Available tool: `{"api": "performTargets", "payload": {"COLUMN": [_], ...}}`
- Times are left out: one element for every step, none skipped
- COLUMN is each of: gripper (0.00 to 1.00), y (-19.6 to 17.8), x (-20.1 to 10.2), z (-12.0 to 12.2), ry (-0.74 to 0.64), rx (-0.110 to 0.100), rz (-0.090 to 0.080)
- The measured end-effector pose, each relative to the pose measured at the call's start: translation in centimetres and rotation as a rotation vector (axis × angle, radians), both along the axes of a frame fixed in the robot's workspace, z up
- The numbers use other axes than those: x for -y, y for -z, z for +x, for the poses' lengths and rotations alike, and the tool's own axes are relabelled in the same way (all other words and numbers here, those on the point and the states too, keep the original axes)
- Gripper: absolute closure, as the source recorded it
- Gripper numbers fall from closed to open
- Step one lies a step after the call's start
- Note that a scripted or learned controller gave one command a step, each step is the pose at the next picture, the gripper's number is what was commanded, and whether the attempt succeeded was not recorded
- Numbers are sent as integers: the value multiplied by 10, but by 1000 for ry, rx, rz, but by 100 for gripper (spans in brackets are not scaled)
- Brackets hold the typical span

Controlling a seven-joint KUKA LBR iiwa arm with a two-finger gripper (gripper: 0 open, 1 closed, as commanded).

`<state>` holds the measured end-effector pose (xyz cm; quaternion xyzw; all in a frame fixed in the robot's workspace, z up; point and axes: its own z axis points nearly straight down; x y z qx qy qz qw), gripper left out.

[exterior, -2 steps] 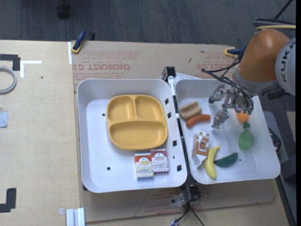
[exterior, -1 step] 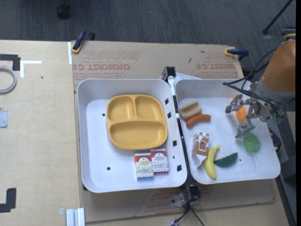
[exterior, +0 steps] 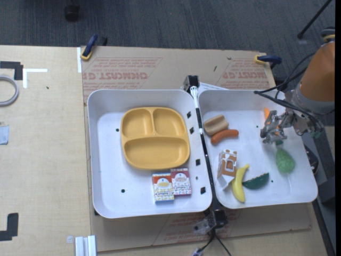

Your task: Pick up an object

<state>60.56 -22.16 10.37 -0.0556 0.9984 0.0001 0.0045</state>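
My gripper [exterior: 273, 130] hangs over the right side of the right bin [exterior: 250, 101], fingers pointing down and left, with nothing visibly between them. Just below it lies a light green rounded object [exterior: 285, 161]. A small orange piece [exterior: 266, 112] lies just above and left of the gripper. Toward the bin's left side are a bun [exterior: 215, 124] and a sausage [exterior: 224, 136]. Lower down lie a small brown-and-white carton [exterior: 228, 163], a yellow banana [exterior: 239, 183] and a dark green object [exterior: 256, 181].
The left bin [exterior: 101, 153] holds a yellow divided plate [exterior: 155, 137] and two small red-and-white boxes [exterior: 171, 185] near its front. A black clip joins the bins at the far edge [exterior: 191, 82]. The grey arm with its orange band [exterior: 321, 73] comes in from the right.
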Motion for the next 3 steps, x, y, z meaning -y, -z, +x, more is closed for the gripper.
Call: {"api": "performTargets", "payload": {"gripper": [0,100,100], "y": [0,-11,-93], "x": [0,0,-55], "z": [0,1,9], "ry": [-1,4,510], "rx": [0,5,-4], "rz": [0,0,2]}}
